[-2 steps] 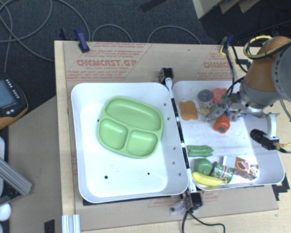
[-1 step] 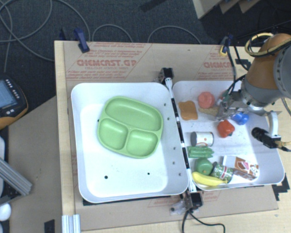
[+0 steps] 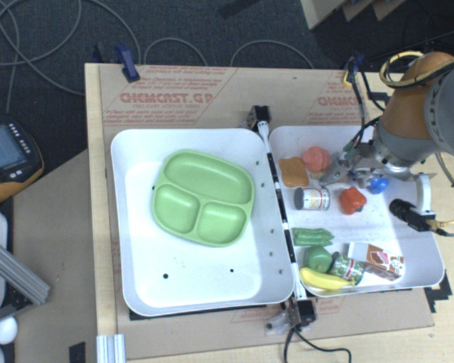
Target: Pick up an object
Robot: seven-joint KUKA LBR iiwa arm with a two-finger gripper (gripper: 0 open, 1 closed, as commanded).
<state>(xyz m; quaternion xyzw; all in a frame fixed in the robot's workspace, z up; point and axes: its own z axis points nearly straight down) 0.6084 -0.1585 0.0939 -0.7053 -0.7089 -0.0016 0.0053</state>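
the arm [image 3: 420, 116] reaches in from the right over the right bin [image 3: 431, 274], its tool [image 3: 346, 166] low in the upper middle of that bin; whether the tool is apart or together cannot be told from this angle. no object can be seen held in it. close around it lie a pink rounded piece [image 3: 315, 158], an orange-brown block [image 3: 293, 172], a small white can [image 3: 312, 199] on its side, a red piece [image 3: 352, 200] and a blue piece [image 3: 377, 184]. nearer the front of the bin sit a green pepper-like item [image 3: 312, 237], a banana [image 3: 324, 280], a green can [image 3: 346, 268] and a small carton [image 3: 377, 259]. the left bin [image 3: 136, 271] holds a green divided plate [image 3: 203, 197]. both bins rest on the surface [image 3: 212, 89].
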